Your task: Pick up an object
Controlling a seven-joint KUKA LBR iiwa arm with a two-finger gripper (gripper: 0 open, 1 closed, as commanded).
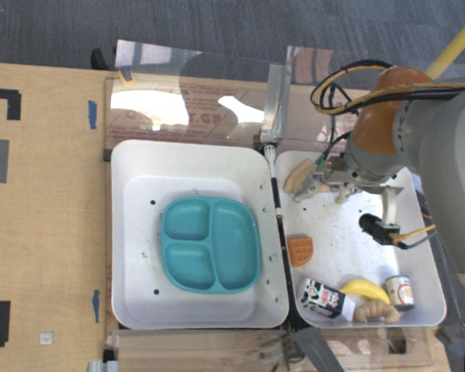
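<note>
- Left bin (131, 184): carries a teal plate (211, 244) with three compartments, set about the middle.
- Right bin (337, 235), far-left corner: tan piece (298, 177), rounded and tilted, just beside the wall between the bins. Likely the thing to pick, being nearest the gripper.
- Probably light and fairly stiff, with a dull surface that should not slip much. Best taken across its narrow width near the middle, not by the tapered end. Little room on the wall side, so may need nudging clear or a grip along the wall.
- Nearer the front, by the same wall: orange wafer (300, 249), flat, well apart from the tan piece.
- Gripper (320, 180): low over the far end of the right bin, tip right at the tan piece. Touching or merely beside: cannot tell. Open or closed: cannot tell either.
- Front edge, running rightward: black-and-white carton (322, 297), banana (365, 289), knobbly lump (375, 311) and small can (400, 291), huddled close together.
</note>
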